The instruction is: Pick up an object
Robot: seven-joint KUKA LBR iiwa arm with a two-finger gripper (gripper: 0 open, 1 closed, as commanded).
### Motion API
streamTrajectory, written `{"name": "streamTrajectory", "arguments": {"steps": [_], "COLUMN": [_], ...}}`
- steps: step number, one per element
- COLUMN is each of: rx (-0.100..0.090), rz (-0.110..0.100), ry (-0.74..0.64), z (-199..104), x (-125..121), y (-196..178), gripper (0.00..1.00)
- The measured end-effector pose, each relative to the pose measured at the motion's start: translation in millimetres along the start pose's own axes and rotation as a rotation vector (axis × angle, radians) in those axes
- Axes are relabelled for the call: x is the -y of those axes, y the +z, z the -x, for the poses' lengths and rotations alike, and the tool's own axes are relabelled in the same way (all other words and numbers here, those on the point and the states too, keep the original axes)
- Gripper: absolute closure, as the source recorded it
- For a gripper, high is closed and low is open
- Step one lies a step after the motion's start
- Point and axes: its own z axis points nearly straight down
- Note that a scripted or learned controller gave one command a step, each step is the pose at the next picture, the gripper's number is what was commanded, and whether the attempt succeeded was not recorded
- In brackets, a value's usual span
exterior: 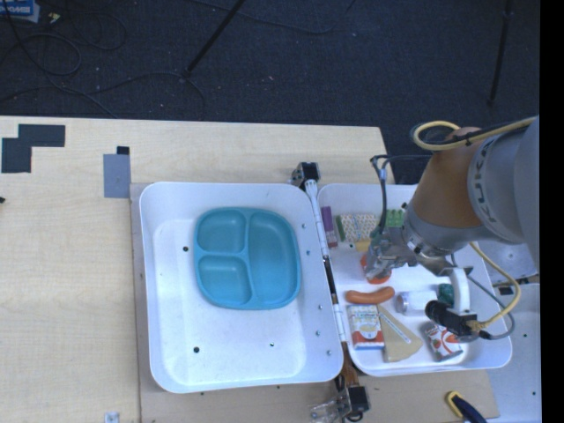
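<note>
1. Likeliest target, by my judgement: the sausage (369,296), reddish-orange, lying flat on the floor of the right bin (493,357), roughly mid-bin and toward its left wall.
2. Long axis of the sausage runs nearly left-right in the camera view, with a slight upward tilt at its right end.
3. The gripper (380,264) sits just above the sausage in the picture, slightly toward its right end; a small red-orange patch shows at the tip. The sausage therefore lies below and a little left of the tip in the view.
4. Finger state: cannot tell. The tip is a dark cluster against clutter, and nothing can be confirmed as held.
5. Judgement: a grasp across the sausage's short width would need the closing line set roughly at right angles to that left-right axis, plus a short shift toward the bin's near edge.
6. Close neighbours: a carton (367,329) just below the sausage, a tan wedge (398,337) beside the carton, and a small packet (443,343) further right. These crowd the near side, so a descent that lands too low risks touching the carton.
7. Further out: the left bin (167,359) carries a blue divided plate (246,258), well apart from the arm. Both bins rest on the table (62,307).
</note>
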Motion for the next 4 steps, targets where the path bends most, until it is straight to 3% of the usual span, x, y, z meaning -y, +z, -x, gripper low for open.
{"name": "streamTrajectory", "arguments": {"steps": [1,2,3,4], "rx": [0.000,-0.001,-0.001,0.004], "rz": [0.000,-0.004,-0.004,0.003], "ry": [0.001,0.004,0.005,-0.008], "z": [-0.1,0.6,0.5,0.0], "x": [0.0,0.4,0.4,-24.2], "y": [0.1,-8.2,-8.1,18.2], "gripper": [0.00,1.00,0.00,0.00]}}
